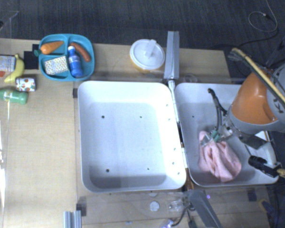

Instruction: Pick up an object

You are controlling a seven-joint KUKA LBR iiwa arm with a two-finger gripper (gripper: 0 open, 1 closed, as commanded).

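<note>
Arm (256, 101) reaches down into the right bin (194, 127), its hand (217, 136) touching the top edge of a crumpled pink cloth (219, 160) near that bin's front wall. From here I cannot tell whether the hand grips anything. The left bin (128, 137) sits just beside the right bin.

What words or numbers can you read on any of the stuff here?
None can be read.
Red and white box at the bench's left edge: has print, too blurred to read.
Small can lying below it: patterned label, too small to read.
Blue bottle in the blue divided tray: label too blurred to read.
Green bottle: no legible text.
Pink cloth in the right bin: no writing.
</note>
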